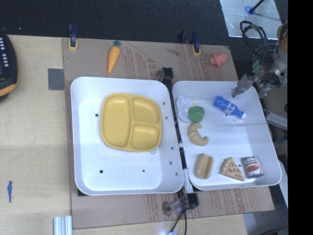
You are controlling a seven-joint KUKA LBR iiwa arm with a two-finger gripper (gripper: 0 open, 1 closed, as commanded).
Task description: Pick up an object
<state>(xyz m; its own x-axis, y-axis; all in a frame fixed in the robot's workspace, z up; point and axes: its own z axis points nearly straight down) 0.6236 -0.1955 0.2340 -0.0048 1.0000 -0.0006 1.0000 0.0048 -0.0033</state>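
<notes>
**Right bin, 6 items, none lifted**

Soup can (252, 166) lay at the right bin's (266, 131) near corner. Gripper (243, 88) hung over the far edge; whether it was open or closed could not be told, and nothing showed in it. Blue bottle (229, 107) just beside might roll if nudged. Further: green ball (196, 113), croissant (197, 134), bread (203, 165), pizza slice (231, 169). Left bin (88, 170) held 1 yellow tray (131, 121).

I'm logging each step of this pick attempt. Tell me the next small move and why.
Probably a short move left and down toward the blue bottle. The pincer sits at the right bin's upper right, just up and right of the bottle, which lies on its side with bare floor around it.
</notes>
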